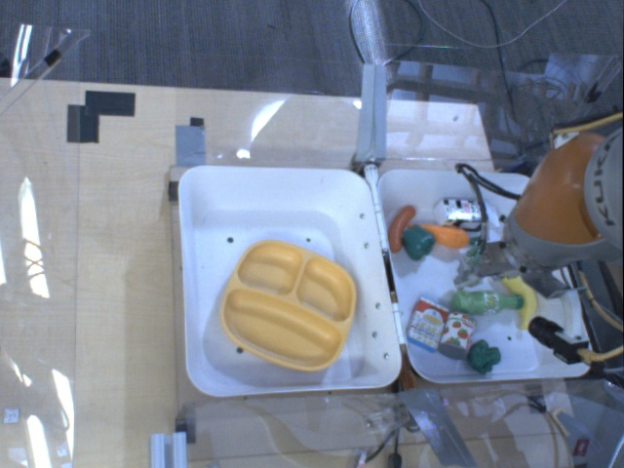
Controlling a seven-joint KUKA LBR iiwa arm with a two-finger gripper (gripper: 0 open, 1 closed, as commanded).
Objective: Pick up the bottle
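Note:
The bottle [487, 301] is green with a pale cap end and lies on its side in the right bin [429, 188], pointing left to right. My gripper [475, 267] hangs from the orange-banded wrist just above the bottle's left end, close to it. I see nothing held in the gripper.
Around the bottle lie a yellow banana [524, 296], a carrot with a green top [432, 239], a red sausage [400, 226], small cartons [439, 327] and a broccoli piece [483, 357]. The left bin [205, 261] holds a yellow divided plate [288, 303]. Cables run along the right rim.

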